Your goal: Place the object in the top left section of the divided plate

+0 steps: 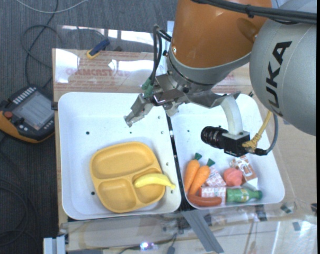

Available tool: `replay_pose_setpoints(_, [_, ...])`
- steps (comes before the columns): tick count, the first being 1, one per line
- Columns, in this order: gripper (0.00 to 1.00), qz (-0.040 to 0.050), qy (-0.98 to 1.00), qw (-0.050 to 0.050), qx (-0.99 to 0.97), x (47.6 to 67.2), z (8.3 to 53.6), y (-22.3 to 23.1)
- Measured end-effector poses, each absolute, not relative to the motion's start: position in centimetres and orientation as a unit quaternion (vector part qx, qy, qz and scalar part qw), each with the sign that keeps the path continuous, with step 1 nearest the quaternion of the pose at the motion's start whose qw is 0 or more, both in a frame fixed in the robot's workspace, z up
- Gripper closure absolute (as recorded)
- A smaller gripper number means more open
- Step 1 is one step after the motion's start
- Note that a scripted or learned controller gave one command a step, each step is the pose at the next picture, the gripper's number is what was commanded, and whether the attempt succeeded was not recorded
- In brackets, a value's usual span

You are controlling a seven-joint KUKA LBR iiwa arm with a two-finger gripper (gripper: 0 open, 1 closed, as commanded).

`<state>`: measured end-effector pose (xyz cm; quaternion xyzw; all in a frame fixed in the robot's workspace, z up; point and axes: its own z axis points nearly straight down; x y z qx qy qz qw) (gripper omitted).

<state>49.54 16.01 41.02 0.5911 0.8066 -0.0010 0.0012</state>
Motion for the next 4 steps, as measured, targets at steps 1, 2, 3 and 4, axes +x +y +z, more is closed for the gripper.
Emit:
replay_pose_setpoints(1, [0.0,-0.0016,0.71,0.001,0.704,50.0,43.3,21.4])
replay_pose_setpoints(2, [1.0,-0.0032,0.709,0.002,0.705,50.0,44.2,21.4])
replay_pose_setpoints(3, [0.0,-0.0035,0.709,0.002,0.705,50.0,44.2,21.4])
replay_pose_setpoints(4, [1.0,-0.0049,0.709,0.004,0.705,50.1,45.1,21.4])
